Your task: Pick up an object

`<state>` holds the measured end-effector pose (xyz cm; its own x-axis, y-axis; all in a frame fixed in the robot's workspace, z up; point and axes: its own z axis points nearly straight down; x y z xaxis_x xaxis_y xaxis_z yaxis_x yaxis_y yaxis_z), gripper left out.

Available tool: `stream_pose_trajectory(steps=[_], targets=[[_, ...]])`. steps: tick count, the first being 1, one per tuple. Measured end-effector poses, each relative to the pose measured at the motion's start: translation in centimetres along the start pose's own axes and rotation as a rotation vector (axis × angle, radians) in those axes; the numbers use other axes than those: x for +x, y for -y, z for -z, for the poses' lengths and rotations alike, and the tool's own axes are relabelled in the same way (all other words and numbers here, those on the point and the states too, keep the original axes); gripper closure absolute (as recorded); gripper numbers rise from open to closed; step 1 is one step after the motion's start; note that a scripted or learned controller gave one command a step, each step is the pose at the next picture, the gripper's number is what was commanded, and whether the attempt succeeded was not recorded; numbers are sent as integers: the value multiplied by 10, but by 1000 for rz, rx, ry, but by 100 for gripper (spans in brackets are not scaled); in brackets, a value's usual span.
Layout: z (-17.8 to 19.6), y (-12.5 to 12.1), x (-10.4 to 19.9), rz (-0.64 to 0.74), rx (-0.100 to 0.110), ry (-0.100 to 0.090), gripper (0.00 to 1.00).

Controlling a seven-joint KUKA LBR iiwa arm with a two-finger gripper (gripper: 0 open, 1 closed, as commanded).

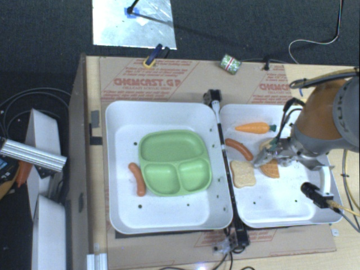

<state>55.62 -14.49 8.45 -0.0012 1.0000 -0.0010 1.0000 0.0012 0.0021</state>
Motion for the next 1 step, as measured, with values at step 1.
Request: stream_pose_trajectory(steps=[1], targets=[[10, -1, 0, 0, -1, -1, 100]])
